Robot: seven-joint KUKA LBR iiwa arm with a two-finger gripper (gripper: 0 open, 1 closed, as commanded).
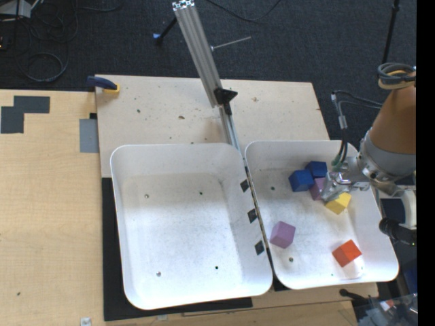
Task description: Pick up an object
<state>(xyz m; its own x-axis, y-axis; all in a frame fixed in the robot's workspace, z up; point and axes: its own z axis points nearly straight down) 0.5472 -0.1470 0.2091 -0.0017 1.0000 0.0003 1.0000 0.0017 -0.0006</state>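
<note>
Gripper (333,194), finger state indiscernible, hovers over the small yellow foam-like cube (338,203) at the right bin's (299,282) two o'clock; probably light, rigid—grasp opposite flat faces.

One fixed camera looks down aslant over both white bins (183,156)

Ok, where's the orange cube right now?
The orange cube sits in the right bin, near its front right corner, well clear of the purple cube to its left.
</note>
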